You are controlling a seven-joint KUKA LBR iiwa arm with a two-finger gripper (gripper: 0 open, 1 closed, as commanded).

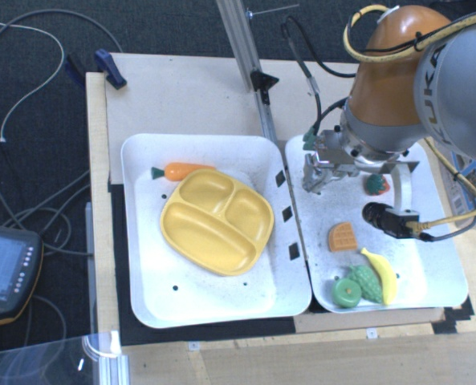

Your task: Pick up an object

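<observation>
My gripper [316,176] hangs over the upper left part of the right bin [322,215], below the arm's orange band [390,62]. Nothing shows between its tips. In that bin lie an orange waffle-like piece [343,237], a yellow banana [381,273], a green bumpy toy [367,282] and a round green piece [347,293], all toward the near side and apart from the gripper. A small red and green fruit [375,184] sits just right of the gripper, partly under the wrist.
The left bin [141,215] holds a yellow divided plate [217,221] and an orange carrot [181,171] at its far left. A black connector with a yellow cable [388,218] hangs over the right bin. A metal post [242,30] rises behind the bins.
</observation>
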